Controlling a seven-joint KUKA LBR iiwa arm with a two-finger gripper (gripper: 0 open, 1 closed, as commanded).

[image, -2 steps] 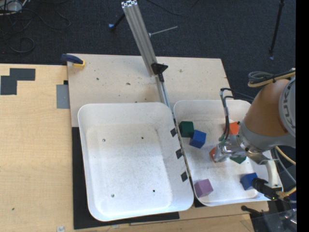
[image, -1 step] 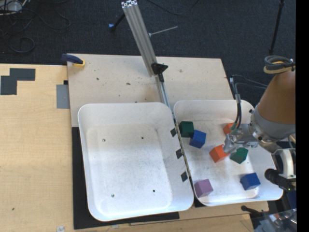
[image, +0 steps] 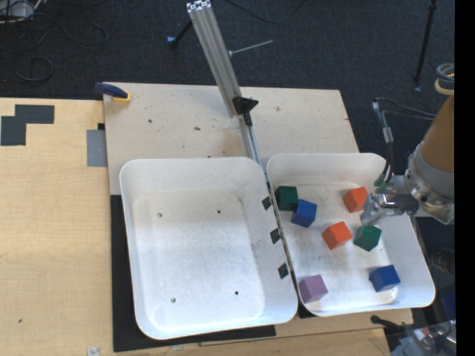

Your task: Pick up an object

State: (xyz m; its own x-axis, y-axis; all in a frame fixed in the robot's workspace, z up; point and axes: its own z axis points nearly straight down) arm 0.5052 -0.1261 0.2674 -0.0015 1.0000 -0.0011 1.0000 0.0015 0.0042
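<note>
Arm entering at three o'clock, broad orange band, grey ribbed collar beneath it, pale grey metal wrist block, silver two-finger gripper of bare machined metal, a thin green cable at the wrist, dark fittings along the housing's lower edge.

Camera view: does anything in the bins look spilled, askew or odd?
Nothing stands out. Seven small cubes lie scattered in the right white bin, none spilled. The two-finger gripper is above the dark green cube.
</note>
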